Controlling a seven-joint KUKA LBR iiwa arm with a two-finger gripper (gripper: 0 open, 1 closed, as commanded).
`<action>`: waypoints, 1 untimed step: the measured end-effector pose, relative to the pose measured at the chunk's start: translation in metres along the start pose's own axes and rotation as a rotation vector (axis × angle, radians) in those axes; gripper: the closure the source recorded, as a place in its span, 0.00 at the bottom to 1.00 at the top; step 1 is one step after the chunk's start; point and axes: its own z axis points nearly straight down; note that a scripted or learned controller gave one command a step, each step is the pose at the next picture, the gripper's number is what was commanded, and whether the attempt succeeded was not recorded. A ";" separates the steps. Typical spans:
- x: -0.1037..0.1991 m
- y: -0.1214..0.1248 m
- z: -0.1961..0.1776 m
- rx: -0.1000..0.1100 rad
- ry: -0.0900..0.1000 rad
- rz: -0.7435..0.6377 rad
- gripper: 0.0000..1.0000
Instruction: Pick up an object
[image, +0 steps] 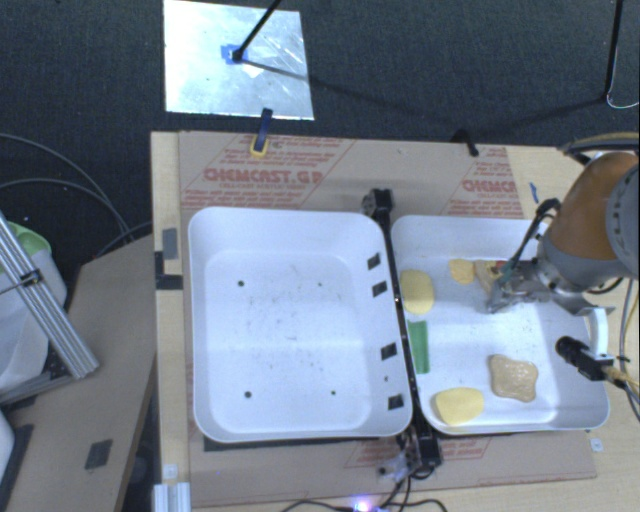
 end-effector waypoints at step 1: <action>-0.010 0.065 -0.017 -0.001 0.000 -0.001 1.00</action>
